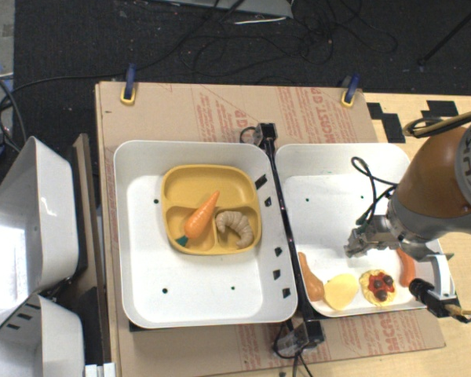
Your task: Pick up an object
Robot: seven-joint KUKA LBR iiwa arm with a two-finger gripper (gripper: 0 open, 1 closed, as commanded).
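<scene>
My gripper [362,243] hangs low in the right bin [330,183], just above its near-right corner. Under and in front of it lie a small round tart with red and dark toppings [378,286], a pale yellow disc [341,291], and an orange sausage-like piece [309,275] by the bin's left wall. Another orange piece [407,269] shows beside the wrist. In the left bin [137,210] a yellow divided plate [177,191] carries a toy carrot [202,215] and a beige curled shrimp [235,225].
The arm's orange band [443,175] and grey wrist cover the right bin's right side. A black cable [369,181] loops over that bin's floor. The bins rest on a cardboard sheet [220,108] held by two clamps; white containers [27,218] stand at far left.
</scene>
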